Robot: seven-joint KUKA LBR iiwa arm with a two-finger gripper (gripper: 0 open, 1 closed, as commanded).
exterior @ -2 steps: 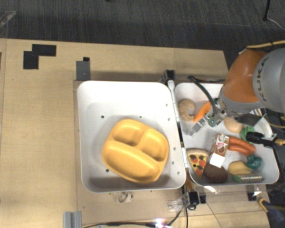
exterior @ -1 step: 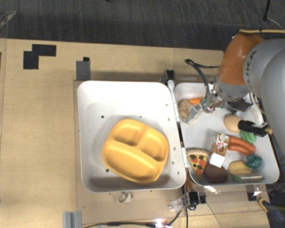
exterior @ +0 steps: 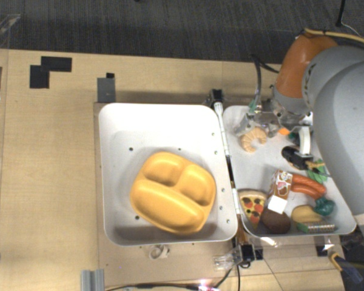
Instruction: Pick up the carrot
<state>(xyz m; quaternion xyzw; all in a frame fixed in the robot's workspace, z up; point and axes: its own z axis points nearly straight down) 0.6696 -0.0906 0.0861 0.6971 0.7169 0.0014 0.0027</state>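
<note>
So the arm (exterior: 343,108) is reaching in from 3 o'clock, grey body with that orange band sitting up around 1 o'clock of the frame, and the gripper (exterior: 264,119) is hanging low over the far end of the right bin (exterior: 264,156), at about 12 o'clock inside that bin. Honestly can't tell whether the fingers are apart or together, the metal bits are just blurring into each other there. It's sitting right by a little croissant (exterior: 254,139), which is lying just at 6 o'clock from it, looks like touching or nearly so, but nothing is visibly being held. The carrot (exterior: 307,185) is lying on the bin floor at roughly 4 o'clock from the gripper, well apart from it, orange body pointing left with its green top (exterior: 318,173) poking out toward the arm side. Around it: a dark eggplant-looking piece (exterior: 296,157) at 12 o'clock from the carrot, a pizza slice (exterior: 251,205) over at 8 o'clock, a potato (exterior: 304,213) and a teal thing (exterior: 324,207) at 6 o'clock. The left bin (exterior: 118,162) is carrying one big yellow bell pepper (exterior: 173,191), sitting toward its 6 o'clock side. Both bins are resting side by side on the tan counter (exterior: 42,180).
</note>
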